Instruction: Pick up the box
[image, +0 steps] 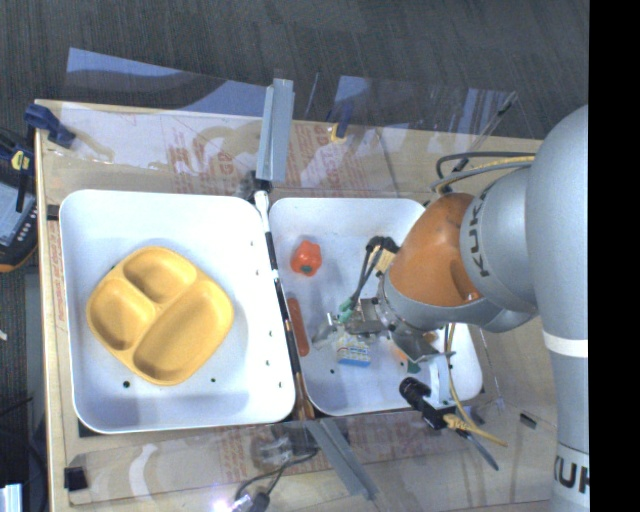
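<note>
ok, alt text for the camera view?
The grey arm's gripper is down in the right white bin, over a small blue-and-white box, near an orange-red pepper-like toy. A yellow sectioned tray lies in the left white bin.

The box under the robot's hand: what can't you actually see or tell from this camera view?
- Box: small, partly covered by the gripper; its printing is too small to read.
- Gripper: the orange band and wrist hide its upper part.
- Right bin: its right side sits under the arm.
- Hot dog: lies along the wall beside the left bin, partly hidden there.
</note>
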